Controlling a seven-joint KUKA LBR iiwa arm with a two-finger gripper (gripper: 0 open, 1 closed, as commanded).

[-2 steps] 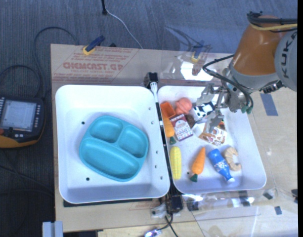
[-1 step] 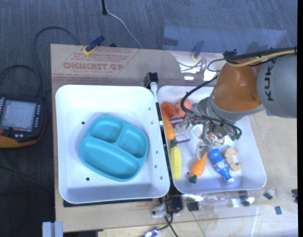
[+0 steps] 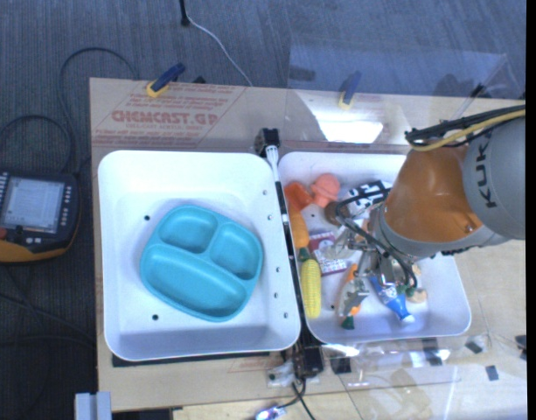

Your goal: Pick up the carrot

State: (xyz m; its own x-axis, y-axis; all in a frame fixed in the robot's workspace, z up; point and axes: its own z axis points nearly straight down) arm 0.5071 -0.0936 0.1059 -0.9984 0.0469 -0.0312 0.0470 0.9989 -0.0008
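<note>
Carrot (image 3: pixel 351 297): small, orange, lying in the right bin (image 3: pixel 455 309) toward its front, just below the hand (image 3: pixel 365 269).
Hand: lowered into the right bin above the carrot; how far open, or whether it has hold of anything, cannot be told.
Right bin, other contents: corn cob (image 3: pixel 310 287) along the left wall; orange piece (image 3: pixel 295 195) and pink rounded piece (image 3: pixel 325 187) at the back left; blue-and-white tube (image 3: pixel 397 306) near the front, just right of the carrot.
Left bin (image 3: pixel 128 322): one light-blue divided plate (image 3: pixel 202 261), three compartments, centred.
Both bins sit side by side on the desk (image 3: pixel 163 121).
</note>
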